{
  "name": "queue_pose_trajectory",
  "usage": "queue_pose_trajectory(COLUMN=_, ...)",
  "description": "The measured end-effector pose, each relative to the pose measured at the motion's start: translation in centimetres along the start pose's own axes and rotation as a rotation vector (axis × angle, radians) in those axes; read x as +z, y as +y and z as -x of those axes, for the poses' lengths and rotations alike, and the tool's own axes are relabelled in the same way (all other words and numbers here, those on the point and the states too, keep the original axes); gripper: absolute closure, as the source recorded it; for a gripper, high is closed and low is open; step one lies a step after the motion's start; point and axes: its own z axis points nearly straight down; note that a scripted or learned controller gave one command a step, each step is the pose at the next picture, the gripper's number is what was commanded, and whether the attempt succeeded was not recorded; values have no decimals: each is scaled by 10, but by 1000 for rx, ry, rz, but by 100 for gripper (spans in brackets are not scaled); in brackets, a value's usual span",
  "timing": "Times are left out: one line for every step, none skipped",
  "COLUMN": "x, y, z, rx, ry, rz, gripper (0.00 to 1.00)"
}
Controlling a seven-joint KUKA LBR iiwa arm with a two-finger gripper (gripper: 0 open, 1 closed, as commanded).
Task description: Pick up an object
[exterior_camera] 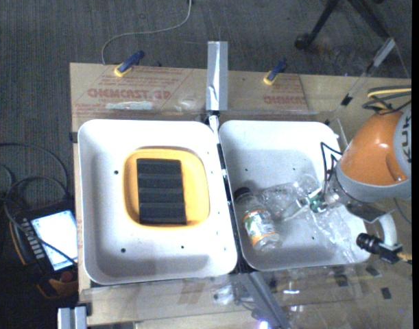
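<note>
A clear plastic bottle with a dark cap and an orange-green label lies near the left wall of the right bin. Just right of it lies crumpled clear plastic. My gripper reaches down from the right into that bin, its tip at the right end of the crumpled plastic. The grey wrist and orange band hide most of the gripper. A yellow tray with a black ribbed insert lies flat in the middle of the left bin.
More clear film lies in the right bin's lower right corner, beside a black fitting on the arm. A metal post stands behind the seam between the bins. A tablet and cables lie left of the bench.
</note>
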Motion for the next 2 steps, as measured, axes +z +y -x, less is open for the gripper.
queue_pose_trajectory(x=-10, y=4, z=-2, rx=-4, ry=0, rz=5, gripper=100)
queue_pose_trajectory(x=-40, y=46, z=7, rx=23, ry=-4, rz=-19, gripper=100)
